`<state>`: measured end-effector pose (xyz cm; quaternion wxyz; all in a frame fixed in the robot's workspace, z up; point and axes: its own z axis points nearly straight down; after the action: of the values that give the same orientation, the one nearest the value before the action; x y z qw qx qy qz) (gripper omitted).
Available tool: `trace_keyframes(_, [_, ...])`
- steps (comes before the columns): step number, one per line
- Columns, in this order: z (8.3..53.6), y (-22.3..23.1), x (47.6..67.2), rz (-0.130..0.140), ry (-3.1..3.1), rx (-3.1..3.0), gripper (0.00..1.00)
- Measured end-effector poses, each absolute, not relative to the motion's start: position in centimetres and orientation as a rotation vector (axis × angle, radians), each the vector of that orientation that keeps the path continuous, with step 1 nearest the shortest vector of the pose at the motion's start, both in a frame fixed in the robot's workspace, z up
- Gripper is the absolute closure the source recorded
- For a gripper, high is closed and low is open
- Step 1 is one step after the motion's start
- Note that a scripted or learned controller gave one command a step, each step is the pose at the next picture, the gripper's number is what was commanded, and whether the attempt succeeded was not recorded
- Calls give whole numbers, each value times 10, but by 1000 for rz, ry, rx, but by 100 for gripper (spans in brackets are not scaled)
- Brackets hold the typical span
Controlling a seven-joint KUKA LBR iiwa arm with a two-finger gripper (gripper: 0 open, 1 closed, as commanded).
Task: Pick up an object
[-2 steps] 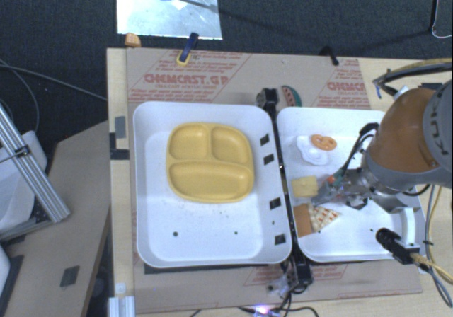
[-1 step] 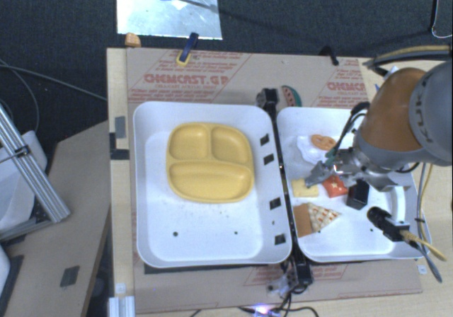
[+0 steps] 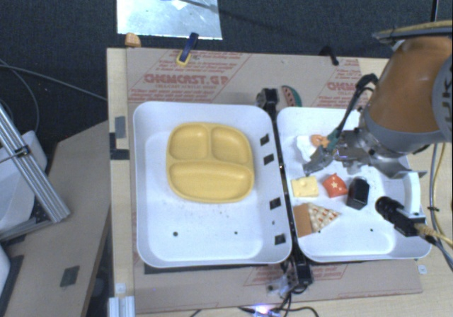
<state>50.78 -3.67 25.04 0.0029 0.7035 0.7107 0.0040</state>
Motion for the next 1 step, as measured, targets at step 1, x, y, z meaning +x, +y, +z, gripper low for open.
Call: trace_keyframes(1, [293,22,487,7,2229,2210,0])
